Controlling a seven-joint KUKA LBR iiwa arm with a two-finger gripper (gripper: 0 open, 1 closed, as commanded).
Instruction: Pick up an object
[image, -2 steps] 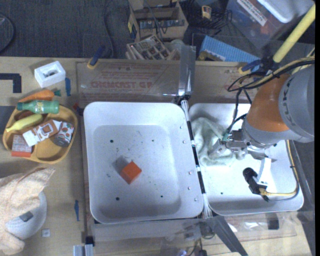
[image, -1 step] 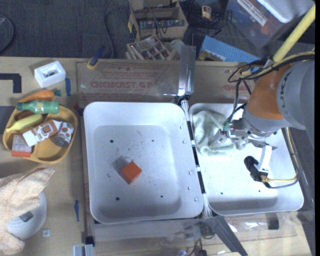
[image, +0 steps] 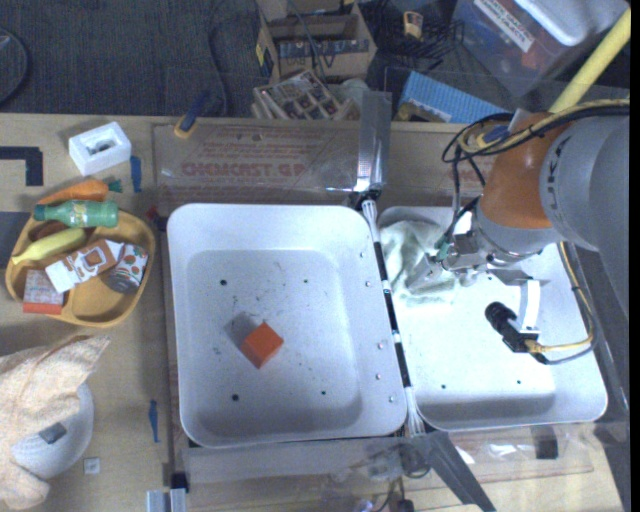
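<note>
Over the right bin, the hand reaches down onto a pale cloth, grip state unclear.

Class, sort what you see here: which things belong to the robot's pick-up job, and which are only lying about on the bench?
Part of the job:
- gripper, low in the right bin
- pale cloth beside it
- orange block in the left bin

Lying about:
- yellow bowl of toy food
- green bottle
- white box
- peach cloth
</note>
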